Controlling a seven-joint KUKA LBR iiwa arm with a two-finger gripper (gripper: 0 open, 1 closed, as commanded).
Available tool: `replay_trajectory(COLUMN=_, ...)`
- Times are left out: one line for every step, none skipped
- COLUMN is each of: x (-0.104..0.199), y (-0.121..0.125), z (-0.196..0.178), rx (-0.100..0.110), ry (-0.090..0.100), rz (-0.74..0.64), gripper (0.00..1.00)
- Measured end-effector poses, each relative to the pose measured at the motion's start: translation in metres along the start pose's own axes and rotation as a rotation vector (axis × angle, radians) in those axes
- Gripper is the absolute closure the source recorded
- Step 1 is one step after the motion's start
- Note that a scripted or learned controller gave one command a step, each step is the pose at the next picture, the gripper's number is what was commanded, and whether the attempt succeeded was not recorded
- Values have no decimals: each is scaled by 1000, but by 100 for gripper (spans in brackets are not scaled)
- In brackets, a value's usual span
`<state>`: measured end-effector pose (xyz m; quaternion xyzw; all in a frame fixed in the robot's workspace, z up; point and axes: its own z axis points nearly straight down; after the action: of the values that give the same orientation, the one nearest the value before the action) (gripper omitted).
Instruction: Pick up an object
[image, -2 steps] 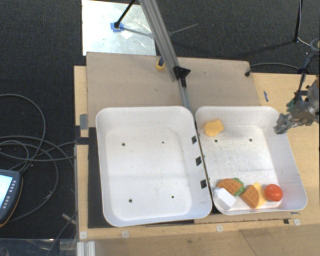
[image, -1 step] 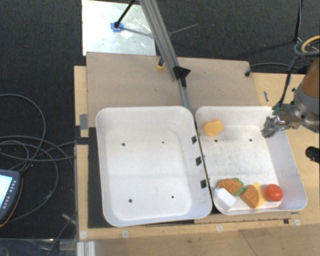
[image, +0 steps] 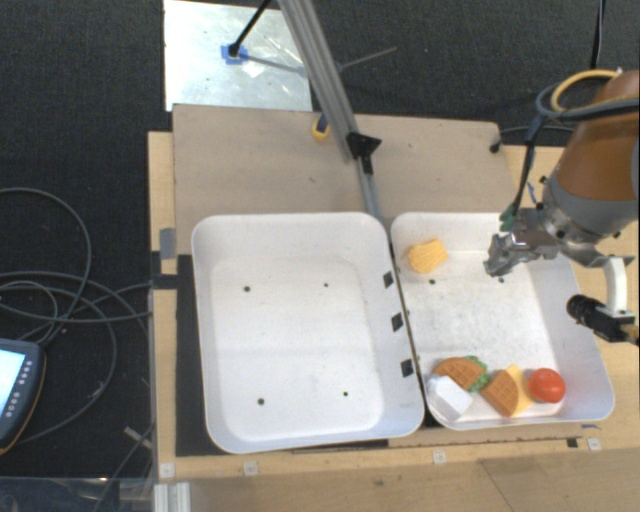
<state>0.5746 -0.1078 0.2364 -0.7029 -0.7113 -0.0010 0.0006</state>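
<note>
**Arm over right bin, nothing picked yet**

While the gripper (image: 500, 262) hangs over the upper part of the right bin (image: 470, 310), no obj sits under its tip, so the pick is not yet made. Whether the tool is apart or together: can't tell, tip is small and dark from this angle.

Where the stuff is: a yellow lumpy piece (image: 427, 256) lies near the top-left corner of the right bin, just beside the divider w/ the left bin (image: 290, 330), and a short way to the left of the gripper. Along the bin's near edge sits a cluster: a round orange-brown item w/ a bit of green (image: 462, 372), a white block (image: 449, 397) touching it, an orange wedge (image: 505, 391) next to those, and a red ball (image: 546, 384) by the right end.

To do this step well, my call:
- Go for the yellow piece. It's nearest and stands alone, no neighbours to bump.
- Centre the tip over its middle before dropping; it lies close to the bin wall, so approach from the open side, not the wall side.
- Come down straight, slow near the floor.
- Cluster items touch each other; a grab there prob. nudges or takes two. The red ball could roll off.
</note>
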Motion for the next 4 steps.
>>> replay_trajectory(x=51, y=-5, z=10, rx=1, ry=0, rz=2, gripper=100)
replay_trajectory(x=95, y=-9, z=12, rx=1, ry=0, rz=2, gripper=100)
replay_trajectory(x=141, y=-16, z=18, rx=1, ry=0, rz=2, gripper=100)
replay_trajectory(x=193, y=-25, z=24, rx=1, ry=0, rz=2, gripper=100)
